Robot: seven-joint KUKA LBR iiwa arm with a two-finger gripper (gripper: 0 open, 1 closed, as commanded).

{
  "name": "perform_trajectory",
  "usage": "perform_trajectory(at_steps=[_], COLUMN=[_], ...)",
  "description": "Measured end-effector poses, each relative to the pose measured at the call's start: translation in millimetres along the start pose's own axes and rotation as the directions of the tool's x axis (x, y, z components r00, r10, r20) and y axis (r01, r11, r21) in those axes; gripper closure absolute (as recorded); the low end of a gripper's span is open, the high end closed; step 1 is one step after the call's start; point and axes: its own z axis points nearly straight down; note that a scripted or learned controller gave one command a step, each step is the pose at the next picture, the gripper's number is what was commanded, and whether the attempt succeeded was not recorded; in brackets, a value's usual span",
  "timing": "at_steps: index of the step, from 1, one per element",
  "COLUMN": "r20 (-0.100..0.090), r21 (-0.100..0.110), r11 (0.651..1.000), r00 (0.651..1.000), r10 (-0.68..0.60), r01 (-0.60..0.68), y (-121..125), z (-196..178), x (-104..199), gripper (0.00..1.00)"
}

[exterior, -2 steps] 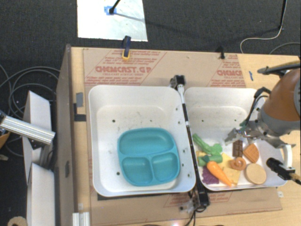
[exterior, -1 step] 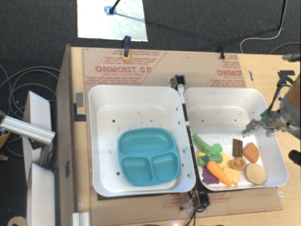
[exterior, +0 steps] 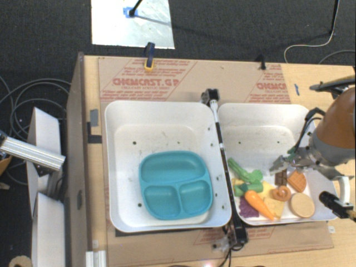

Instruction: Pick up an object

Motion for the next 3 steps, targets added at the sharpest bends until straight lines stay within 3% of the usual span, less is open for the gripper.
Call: perform_trajectory(at_steps=[1,2,3], r20=[-0.002,-0.003,-0.003], r21=[0.002,0.005,0.003], r11=[1.0,1.0,1.0], r00=[1.0,1.0,1.0], r10=[0.001,0.0,0.001], r01=[-0.001,0.0,-0.001], y=[-2.6,-5.1,-35.6], z=[-22.8,13.6,-32.7], x=[-19.0,-13.0,-18.4], gripper=[0.0,0.0,0.0])
